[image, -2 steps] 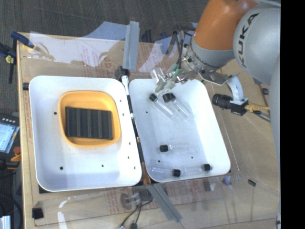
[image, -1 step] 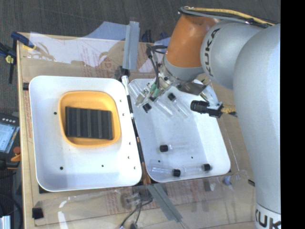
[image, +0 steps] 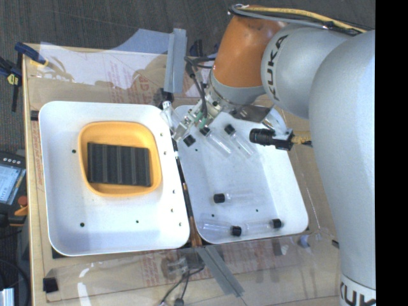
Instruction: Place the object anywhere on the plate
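A yellow plate (image: 145, 136) with a dark ribbed middle lies in the left white bin (image: 64, 222). Several clear tubes with black caps lie in the right white bin (image: 287, 196): one (image: 219, 198) near its middle, two more (image: 236, 231) (image: 276, 224) along its front edge, and others (image: 231, 134) at the back. My gripper (image: 191, 125) hangs low over the back left corner of the right bin, right by a black-capped tube (image: 189, 140) there. The orange-banded wrist (image: 245, 50) looms above it and hides part of the bin's back edge.
The raised divider between the two bins (image: 182, 183) runs just left of the gripper. A grey metal bar (image: 174, 59) stands behind the bins. A blue-handled tool (image: 29, 51) and a small display (image: 7, 180) sit at the bench's left edge.
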{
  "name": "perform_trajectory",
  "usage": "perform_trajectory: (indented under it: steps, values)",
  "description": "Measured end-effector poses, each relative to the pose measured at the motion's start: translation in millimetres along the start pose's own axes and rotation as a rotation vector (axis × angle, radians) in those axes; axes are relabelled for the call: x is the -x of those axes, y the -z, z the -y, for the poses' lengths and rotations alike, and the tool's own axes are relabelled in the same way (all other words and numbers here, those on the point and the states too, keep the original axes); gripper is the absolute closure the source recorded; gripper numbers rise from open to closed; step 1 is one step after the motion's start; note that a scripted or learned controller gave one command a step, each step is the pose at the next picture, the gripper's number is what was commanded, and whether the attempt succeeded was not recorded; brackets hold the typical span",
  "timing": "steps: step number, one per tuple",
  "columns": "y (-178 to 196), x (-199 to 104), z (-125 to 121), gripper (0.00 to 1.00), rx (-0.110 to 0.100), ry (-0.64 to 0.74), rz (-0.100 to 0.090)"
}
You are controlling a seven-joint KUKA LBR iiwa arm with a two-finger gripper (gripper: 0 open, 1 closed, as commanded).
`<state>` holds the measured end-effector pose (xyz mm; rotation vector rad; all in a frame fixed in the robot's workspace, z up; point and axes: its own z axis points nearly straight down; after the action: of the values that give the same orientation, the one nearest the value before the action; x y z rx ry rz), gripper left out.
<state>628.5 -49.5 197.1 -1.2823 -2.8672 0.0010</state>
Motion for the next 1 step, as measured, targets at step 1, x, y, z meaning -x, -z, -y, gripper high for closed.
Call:
perform_trajectory:
  steps: [1]
  values:
    - [-5.9, -13.5, -6.7, 1.0, -0.002, 0.287, -0.002]
